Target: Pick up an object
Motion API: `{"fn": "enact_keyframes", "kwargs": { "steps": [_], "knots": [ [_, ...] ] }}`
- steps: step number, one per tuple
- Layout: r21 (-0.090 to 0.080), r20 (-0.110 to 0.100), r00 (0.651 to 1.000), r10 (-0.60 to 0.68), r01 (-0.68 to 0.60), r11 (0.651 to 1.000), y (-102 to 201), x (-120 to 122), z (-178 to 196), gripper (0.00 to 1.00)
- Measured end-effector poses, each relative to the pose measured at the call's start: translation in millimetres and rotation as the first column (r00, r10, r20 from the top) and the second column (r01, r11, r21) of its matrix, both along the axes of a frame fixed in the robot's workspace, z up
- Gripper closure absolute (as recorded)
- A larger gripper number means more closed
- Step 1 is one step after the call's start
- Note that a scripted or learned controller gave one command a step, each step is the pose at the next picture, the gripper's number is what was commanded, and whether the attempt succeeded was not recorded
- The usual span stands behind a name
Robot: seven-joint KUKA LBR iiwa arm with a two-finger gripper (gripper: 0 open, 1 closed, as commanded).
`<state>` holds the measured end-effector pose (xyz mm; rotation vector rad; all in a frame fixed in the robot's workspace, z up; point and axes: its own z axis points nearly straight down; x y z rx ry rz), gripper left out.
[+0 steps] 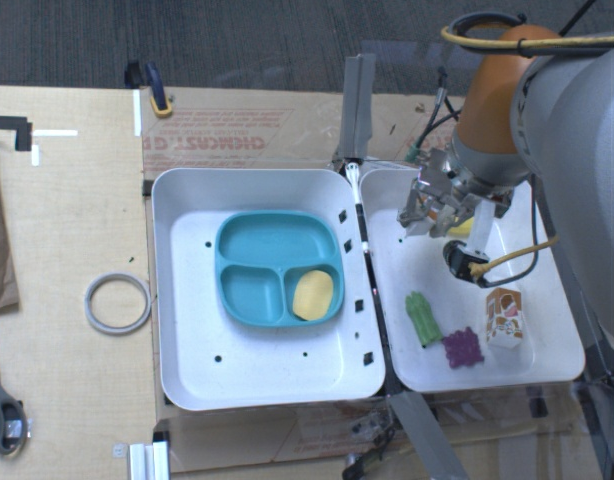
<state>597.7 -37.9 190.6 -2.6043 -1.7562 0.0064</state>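
Three candidates, green piece [422, 318], purple toy [463, 348] and small carton [504, 318], lie near the right bin's [407, 363] front edge; pincer [427, 216] hovers behind them, grip unreadable, seemingly lining up.

Robotics lab test cell. Plywood table [67, 218] carries two shallow white bins [177, 298] side by side, fixed by grey metal brackets [357, 108]. Industrial grey arm [577, 128] with orange band reaches in from right, cables [507, 258] trailing. Tape roll [118, 302] lies left; dark carpet [237, 18] far side.
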Motion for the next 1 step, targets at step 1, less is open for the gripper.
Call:
{"fn": "enact_keyframes", "kwargs": {
  "steps": [1],
  "knots": [
    [-0.001,0.0,0.915,-0.404,0.404,0.915,-32.7,60.5,-0.4,1.0]
  ]
}}
